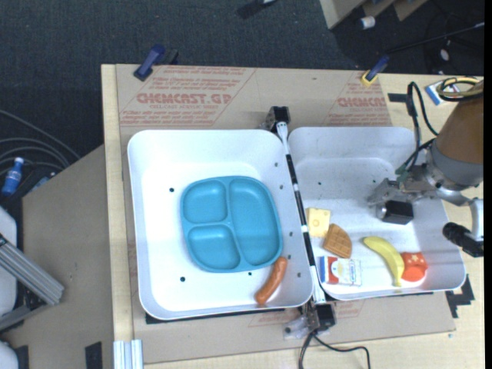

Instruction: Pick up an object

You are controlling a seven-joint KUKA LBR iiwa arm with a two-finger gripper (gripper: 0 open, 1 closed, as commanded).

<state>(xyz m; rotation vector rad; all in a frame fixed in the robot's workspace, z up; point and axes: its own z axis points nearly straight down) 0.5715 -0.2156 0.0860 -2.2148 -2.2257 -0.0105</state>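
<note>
Camera view: gripper [393, 200] down in the right bin [350, 148], near its right edge, can't tell the pincer's state. Nothing lifted yet. Banana [385, 255], tomato [414, 267], waffle [337, 241], cheese [318, 221], carton [339, 270] along the front edge. Whole pick left.

floor [92, 21]: dark carpet | bench [115, 206]: pale wood | cables [31, 141]: black, left on floor

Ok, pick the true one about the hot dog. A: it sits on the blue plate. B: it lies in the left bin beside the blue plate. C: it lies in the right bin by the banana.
B: the hot dog lies on the left bin floor, just off the blue plate at its near right corner.
</note>
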